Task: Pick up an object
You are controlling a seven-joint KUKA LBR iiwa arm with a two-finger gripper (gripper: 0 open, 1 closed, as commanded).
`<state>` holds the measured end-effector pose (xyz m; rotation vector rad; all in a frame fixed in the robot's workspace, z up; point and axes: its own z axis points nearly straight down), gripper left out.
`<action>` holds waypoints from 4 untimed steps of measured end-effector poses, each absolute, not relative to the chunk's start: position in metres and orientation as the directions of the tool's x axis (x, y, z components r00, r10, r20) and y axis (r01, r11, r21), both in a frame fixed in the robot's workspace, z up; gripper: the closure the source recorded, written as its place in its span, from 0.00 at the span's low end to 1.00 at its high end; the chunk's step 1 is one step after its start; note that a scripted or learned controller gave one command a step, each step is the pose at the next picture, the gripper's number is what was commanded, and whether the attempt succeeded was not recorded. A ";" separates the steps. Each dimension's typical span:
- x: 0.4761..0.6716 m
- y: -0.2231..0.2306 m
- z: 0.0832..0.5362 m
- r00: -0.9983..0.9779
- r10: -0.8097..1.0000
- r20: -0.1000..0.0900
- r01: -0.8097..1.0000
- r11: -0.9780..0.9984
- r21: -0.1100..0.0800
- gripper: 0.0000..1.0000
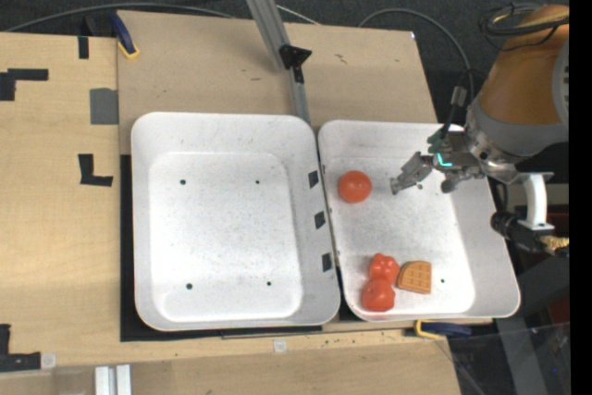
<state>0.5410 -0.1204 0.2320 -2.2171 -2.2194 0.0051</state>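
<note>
We see the gripper (427, 177) spread open and holding nothing above the right bin (481, 291), near 1 tomato (354, 187).

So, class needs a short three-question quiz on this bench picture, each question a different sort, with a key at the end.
1. True or false: the round red ball lies in the left bin.
2. Which thing touches the waffle? A) the ball B) the red pepper C) the gripper
3. Fill in: the gripper hangs over the ____ bin.

Key
1. False; the ball lies in the right bin.
2. B; the pepper sits against the waffle near that bin's front edge.
3. Right; it hangs to the right of the ball, with nothing seen between the jaws.
</note>
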 end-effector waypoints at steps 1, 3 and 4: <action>0.542 -0.121 0.234 -0.002 1.000 0.000 1.000 0.002 -0.001 0.00; 0.533 -0.121 0.132 -0.001 1.000 0.001 1.000 0.001 -0.008 0.00; 0.533 -0.121 0.087 -0.001 1.000 -0.002 1.000 0.001 -0.001 0.00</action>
